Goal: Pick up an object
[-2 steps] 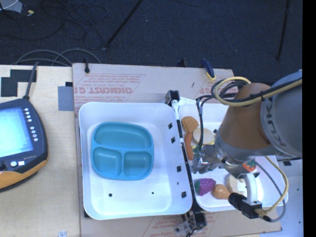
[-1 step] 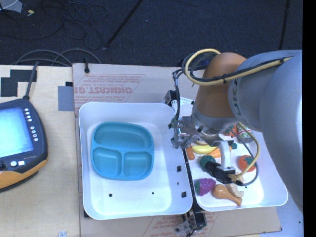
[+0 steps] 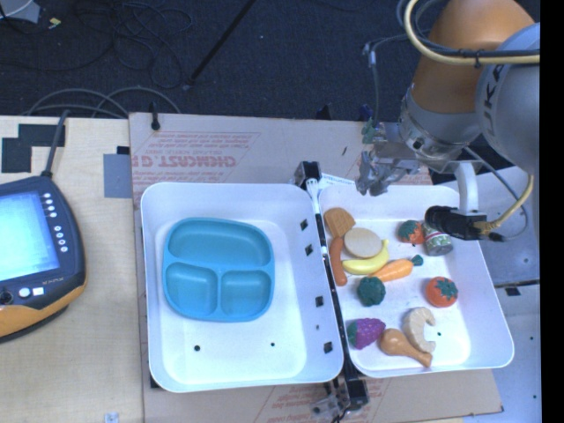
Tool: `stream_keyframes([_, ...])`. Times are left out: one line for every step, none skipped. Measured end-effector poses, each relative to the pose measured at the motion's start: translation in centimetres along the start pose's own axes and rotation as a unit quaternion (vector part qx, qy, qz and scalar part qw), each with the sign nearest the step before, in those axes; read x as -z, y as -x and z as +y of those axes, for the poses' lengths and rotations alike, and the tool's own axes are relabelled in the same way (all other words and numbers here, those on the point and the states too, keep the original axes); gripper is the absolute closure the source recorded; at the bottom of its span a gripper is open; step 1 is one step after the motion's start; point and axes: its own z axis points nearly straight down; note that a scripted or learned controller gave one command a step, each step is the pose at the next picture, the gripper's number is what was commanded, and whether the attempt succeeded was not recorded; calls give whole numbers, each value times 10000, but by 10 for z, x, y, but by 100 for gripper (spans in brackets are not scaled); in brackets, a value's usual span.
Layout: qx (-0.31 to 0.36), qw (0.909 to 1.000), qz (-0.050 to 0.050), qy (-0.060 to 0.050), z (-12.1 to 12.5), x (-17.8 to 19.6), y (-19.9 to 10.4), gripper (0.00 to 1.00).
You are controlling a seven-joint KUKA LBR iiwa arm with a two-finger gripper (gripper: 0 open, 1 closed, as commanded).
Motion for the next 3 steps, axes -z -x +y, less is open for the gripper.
stream_keyframes([11,9999,25,-150,-37,-121,-14,100])
stream_keyframes([-5,10000,24,-58,-129,-6,0,100])
stream_keyframes([19,9999,29,-131,-145,-95,-30,100])
